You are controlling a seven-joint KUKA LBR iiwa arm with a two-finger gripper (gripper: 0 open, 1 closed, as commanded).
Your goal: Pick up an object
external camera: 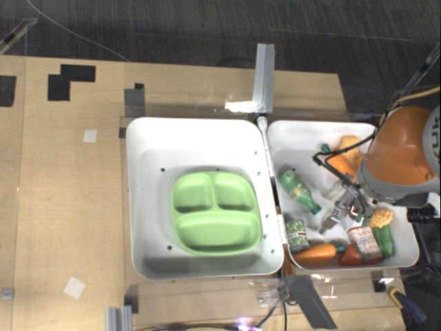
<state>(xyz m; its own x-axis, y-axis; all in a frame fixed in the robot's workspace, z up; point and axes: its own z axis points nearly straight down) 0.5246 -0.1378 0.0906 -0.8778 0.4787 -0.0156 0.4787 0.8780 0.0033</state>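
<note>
The tool (339,212) hangs low in the right bin (303,135), finger spread impossible to tell; a green bottle (298,191) lies just left, a carrot (318,252) toward the front edge.

Two white bins (138,185) sit on a pale tan wood-grain worktop (62,205) marked with a few black squares, against dark grey carpet. The left bin holds a light green divided plate (216,211). The right bin holds a green bottle (298,189), an orange carrot (318,252), yellow corn (381,218) and a red-labelled packet (364,241), beside the grey arm's orange band (403,147).
</note>
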